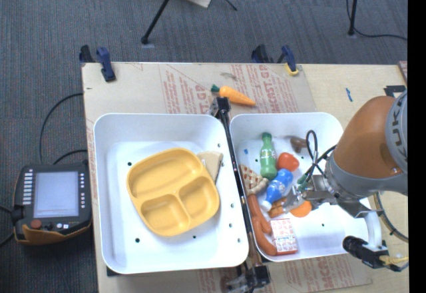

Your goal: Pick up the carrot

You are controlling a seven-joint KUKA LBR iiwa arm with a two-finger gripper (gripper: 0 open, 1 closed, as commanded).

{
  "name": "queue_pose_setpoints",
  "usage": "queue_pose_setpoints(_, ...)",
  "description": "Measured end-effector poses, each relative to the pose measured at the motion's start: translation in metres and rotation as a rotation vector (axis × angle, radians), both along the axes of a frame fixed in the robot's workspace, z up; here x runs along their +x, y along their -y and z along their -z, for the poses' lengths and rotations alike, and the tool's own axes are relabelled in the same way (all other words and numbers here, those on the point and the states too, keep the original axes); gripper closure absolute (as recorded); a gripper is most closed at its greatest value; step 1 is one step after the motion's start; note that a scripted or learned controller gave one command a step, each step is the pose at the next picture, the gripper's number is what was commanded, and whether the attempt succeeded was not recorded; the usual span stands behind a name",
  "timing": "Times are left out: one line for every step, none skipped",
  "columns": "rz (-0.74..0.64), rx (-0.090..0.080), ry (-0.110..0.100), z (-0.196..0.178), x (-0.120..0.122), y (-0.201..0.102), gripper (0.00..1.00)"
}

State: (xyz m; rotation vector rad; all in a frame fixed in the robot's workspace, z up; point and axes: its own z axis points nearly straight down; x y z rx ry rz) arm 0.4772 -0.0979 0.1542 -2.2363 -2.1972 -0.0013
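A: Down in the right-hand shallow white bin (333, 126), the grey-and-orange arm's two-finger gripper (297, 197) sits among toys; its grip can't be made out.

B: Meanwhile the small orange plastic carrot (235, 94) lies beyond both bins on the cardboard-topped bench (166, 82). Best to rise clear, then descend across its length.

The grey arm (373, 172) reaches in from the right, its orange band (369, 135) bulking large above the wrist, which bends down and to the left so that the gripper (297, 200) sits low at the arm's leftmost end, trailed by black cables.
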Motion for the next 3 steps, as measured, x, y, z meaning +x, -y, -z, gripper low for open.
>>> queue_pose_setpoints(0.042, 0.0, -0.004, -0.032, -0.003, -0.11, 1.0)
queue_pose_setpoints(-0.263, -0.002, -0.004, -0.031, -0.003, -0.092, 1.0)
queue_pose_setpoints(-0.023, -0.004, -0.002, -0.031, 0.001, -0.104, 1.0)
